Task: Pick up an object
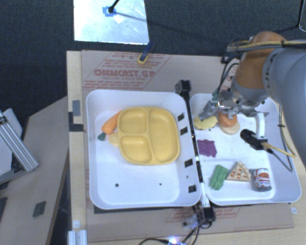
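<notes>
in the right white bin [288, 190], the gripper [218, 111], grip state unclear, hovers over a yellow disc [204, 123].

The brown cardboard sheet [123, 69] under the bins carries red print at twelve o'clock of the left bin [94, 152], reading roughly "CHEMCAST GP". The smaller red lines around it are too blurred to read.
</notes>
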Controlling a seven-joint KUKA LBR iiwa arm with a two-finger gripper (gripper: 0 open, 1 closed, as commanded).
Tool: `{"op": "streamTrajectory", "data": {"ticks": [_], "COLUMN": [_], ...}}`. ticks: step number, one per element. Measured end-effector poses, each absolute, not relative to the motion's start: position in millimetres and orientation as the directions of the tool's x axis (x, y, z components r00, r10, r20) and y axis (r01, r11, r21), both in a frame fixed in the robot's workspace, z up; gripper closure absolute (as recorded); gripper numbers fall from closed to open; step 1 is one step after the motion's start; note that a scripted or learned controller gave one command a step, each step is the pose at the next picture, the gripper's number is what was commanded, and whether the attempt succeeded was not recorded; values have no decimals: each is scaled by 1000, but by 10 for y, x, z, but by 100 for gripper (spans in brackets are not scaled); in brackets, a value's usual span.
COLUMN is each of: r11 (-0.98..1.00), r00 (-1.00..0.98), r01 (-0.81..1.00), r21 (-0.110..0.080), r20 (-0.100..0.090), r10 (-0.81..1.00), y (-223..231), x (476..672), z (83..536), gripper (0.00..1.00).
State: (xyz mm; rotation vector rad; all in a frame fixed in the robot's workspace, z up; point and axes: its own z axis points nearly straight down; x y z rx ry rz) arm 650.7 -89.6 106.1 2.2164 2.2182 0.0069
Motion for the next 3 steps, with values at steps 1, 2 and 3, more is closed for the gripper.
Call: {"op": "streamTrajectory", "data": {"ticks": [1, 2, 3], "r11": [1, 4, 4], "r00": [-1, -4, -4], "r01": [1000, 1000, 1000], "r21": [11, 5, 7], "r20": [-3, 0, -1], "r10": [1000, 1000, 1000], "y": [-909, -882, -881], "x": [6521, 6472, 6488], "z": [1175, 1792, 2282], "gripper": [100, 100, 100]}}
